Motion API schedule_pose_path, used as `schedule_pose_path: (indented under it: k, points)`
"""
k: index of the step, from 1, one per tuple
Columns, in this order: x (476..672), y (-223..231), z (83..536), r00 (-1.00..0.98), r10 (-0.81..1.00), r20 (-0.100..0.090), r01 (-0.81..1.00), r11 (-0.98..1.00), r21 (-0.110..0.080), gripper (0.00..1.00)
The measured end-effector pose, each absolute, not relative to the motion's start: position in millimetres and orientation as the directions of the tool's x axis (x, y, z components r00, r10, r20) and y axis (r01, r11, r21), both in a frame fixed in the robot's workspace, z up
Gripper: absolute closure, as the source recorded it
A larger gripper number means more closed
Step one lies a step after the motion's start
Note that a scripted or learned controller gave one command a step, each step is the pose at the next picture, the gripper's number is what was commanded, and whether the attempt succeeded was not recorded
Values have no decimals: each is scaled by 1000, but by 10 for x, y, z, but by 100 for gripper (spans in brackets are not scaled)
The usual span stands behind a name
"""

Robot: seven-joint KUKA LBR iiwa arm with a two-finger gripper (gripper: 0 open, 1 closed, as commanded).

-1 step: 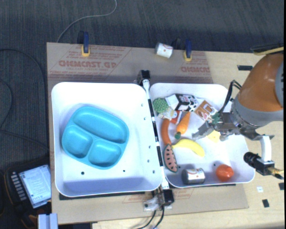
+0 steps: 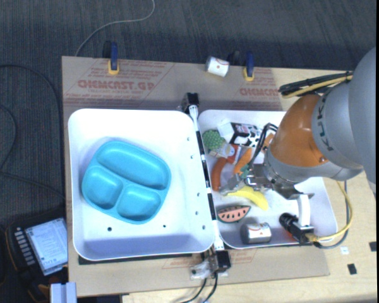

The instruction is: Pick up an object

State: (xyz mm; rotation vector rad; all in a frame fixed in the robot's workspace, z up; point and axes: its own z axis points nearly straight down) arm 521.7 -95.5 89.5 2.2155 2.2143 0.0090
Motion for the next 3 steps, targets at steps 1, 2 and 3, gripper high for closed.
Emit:
schedule_pose_path:
  k: [1,2,3]
  points:
    - [5232,-952,1004,0,1000,-2,1000,0,14,100]
    - [5233,-953,1098,0,1000,-2,1000,0,14,100]
    - [5692,-872,2550,-1,1000,-2,1000,1,2,100]
